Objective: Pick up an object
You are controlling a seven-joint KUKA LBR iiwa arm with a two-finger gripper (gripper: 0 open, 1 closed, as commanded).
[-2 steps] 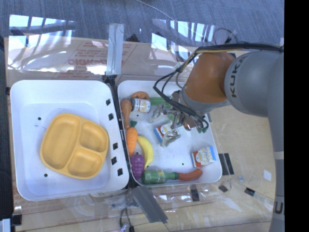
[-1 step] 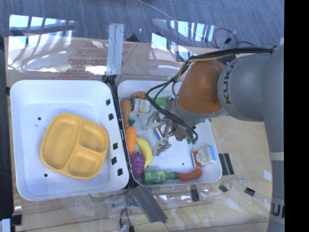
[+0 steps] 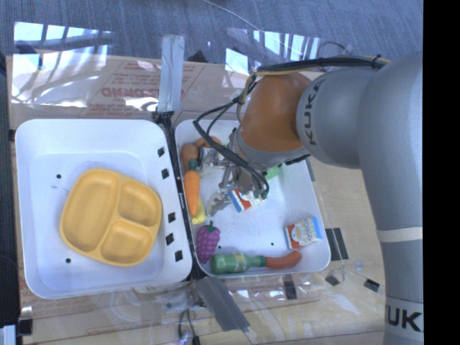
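Observation:
My gripper (image 3: 228, 180) hangs low inside the right bin (image 3: 316, 192), under the orange wrist band (image 3: 269, 113). It sits just right of an orange carrot (image 3: 192, 191) and up-left of a small red, white and blue carton (image 3: 249, 201), which lies partly under it. A purple bunch of grapes (image 3: 207, 240) lies near the front left of the bin. A green bottle (image 3: 233, 263) and a red sausage (image 3: 284, 260) lie end to end along the front wall. A second small carton (image 3: 304, 231) rests at the front right.
The left bin (image 3: 36, 149) holds a yellow divided plate (image 3: 109, 215). A brown piece (image 3: 188, 153) and an orange piece (image 3: 209, 142) lie at the back left of the right bin, partly hidden by the wrist. A green item (image 3: 274, 171) peeks out beside the wrist.

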